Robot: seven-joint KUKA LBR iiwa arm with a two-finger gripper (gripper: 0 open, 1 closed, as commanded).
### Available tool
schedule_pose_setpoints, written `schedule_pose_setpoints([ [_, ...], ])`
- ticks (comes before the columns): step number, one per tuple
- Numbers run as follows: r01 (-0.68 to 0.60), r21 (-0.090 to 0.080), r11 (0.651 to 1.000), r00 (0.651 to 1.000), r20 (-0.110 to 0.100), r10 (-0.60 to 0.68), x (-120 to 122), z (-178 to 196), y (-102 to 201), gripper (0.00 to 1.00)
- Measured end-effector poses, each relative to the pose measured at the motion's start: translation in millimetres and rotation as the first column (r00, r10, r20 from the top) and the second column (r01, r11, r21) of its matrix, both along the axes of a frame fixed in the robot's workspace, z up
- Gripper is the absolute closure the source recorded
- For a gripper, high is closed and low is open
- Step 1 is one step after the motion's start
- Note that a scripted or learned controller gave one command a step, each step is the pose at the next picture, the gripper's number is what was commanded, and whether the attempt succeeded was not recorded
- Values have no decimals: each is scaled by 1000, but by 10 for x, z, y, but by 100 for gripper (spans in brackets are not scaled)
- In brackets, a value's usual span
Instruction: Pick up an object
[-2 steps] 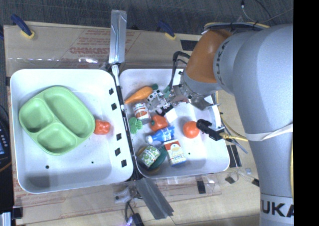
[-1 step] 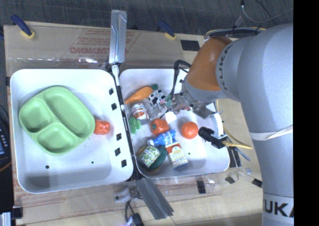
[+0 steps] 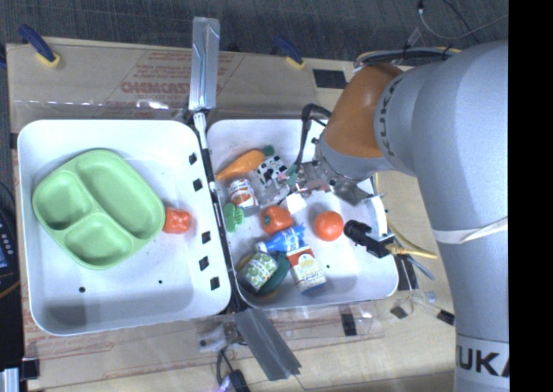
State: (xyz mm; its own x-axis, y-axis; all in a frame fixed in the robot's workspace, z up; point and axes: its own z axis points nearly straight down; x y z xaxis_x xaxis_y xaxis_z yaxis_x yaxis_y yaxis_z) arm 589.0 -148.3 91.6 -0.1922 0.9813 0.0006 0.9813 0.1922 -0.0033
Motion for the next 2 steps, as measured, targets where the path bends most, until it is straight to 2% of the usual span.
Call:
schedule_pose_setpoints([
  [1,-5,-1,1000,1000,-2,5,3,98,3,100],
  [2,273,-1,962,962,1,-273,-30,1068,435,100],
])
